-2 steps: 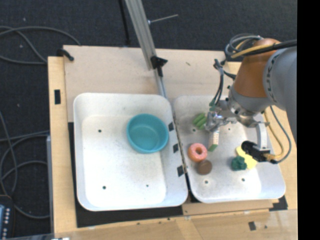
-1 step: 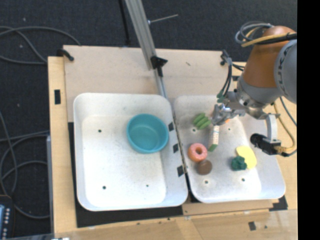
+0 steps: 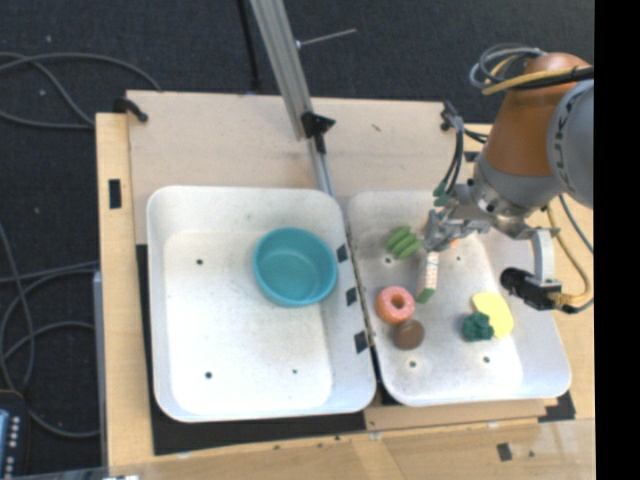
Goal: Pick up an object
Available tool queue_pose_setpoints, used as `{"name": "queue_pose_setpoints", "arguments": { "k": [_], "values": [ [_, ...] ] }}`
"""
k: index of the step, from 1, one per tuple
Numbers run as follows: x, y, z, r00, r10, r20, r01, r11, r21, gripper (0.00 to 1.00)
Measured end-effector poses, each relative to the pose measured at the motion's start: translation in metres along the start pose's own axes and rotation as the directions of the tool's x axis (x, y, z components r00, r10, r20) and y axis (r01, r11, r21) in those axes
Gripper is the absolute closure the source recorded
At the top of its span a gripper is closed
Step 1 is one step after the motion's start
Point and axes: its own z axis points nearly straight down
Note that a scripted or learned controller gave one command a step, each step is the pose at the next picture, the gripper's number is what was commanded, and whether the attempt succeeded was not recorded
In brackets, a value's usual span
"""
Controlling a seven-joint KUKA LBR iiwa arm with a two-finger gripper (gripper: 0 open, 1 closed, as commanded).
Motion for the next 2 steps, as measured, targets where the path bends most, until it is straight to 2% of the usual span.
{"name": "queue_pose_setpoints", "arguments": {
  "k": [1, 2],
  "values": [
    [0.047, 0.008, -0.002, 1.0, -0.004, -0.002, 0.004, 1.0, 0.0, 1.0],
    [0.097, 0.001, -0.019, 1.0, -0.005, -0.003, 0.005, 1.0, -0.001, 1.0]
  ]
}}
